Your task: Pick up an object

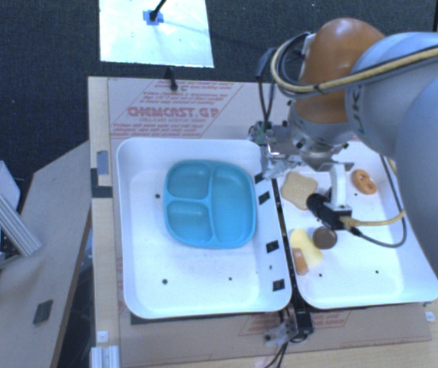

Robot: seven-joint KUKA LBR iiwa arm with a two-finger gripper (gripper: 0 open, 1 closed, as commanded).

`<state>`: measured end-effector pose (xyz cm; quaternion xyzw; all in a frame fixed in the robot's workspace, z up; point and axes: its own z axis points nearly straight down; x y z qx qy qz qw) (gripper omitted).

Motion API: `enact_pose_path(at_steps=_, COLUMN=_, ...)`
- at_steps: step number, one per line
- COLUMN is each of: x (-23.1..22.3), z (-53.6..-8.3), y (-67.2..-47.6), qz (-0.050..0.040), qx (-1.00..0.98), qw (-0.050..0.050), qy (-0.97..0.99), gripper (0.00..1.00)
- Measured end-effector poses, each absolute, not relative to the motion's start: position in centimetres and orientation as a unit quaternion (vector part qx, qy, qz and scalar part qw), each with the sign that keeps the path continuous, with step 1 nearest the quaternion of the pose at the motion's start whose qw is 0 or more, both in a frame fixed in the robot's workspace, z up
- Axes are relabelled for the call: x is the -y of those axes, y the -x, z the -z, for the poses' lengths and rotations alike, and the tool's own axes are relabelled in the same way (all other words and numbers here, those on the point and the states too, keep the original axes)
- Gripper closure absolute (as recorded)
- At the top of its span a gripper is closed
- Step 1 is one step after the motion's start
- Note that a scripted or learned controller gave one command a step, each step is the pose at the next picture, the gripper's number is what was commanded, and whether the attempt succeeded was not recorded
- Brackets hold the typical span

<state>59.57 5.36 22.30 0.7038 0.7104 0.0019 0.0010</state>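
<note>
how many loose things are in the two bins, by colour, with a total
Blue: 1, the divided plate in the left bin
Tan: 1, the bread slice in the right bin
Orange: 2, the ring and the small piece
Yellow: 1, the wedge
Brown: 1, the round disc
Total: 6

I see two white bins side by side on the tabletop [65,205]: left bin [138,282], right bin [387,282]. Pink printed sheet [176,112] lies under them. Shiny square plate [153,21] sits behind, metal rail [0,209] at far left.
</note>
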Motion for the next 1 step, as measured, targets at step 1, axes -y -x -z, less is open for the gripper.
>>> enact_pose_path(at_steps=1, x=-10.13, z=-23.43, y=-61.58, qz=-0.0022, qx=-0.71, qw=0.001, qy=-0.704, gripper=1.0)
